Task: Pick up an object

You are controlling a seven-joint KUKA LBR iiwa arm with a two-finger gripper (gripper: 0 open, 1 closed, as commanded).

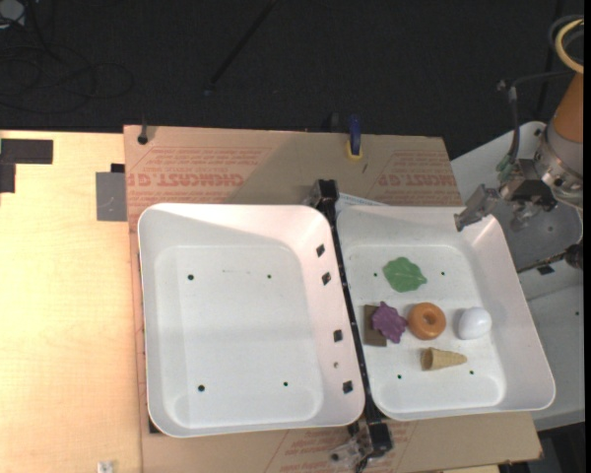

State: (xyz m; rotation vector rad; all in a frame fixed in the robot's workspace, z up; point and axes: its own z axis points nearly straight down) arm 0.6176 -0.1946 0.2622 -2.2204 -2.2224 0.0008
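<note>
Several small objects lie in the right bin (512, 294): a green leafy piece (405, 274), a purple lump (388, 320) on a brown block (374, 335), an orange ring (427, 320), a white egg-shaped thing (473, 322) and a tan cone (441, 360). My gripper (497, 197) hovers at the far right, above the right bin's back right corner and well away from the objects. Nothing shows between its dark fingers.
The left bin (177, 264) sits beside the right one, joined by black clips along the shared edge. Both rest on brown cardboard (236, 170). A pale wooden bench top (49, 294) spreads to the left. A blue clamp (355, 136) stands at the cardboard's back edge.
</note>
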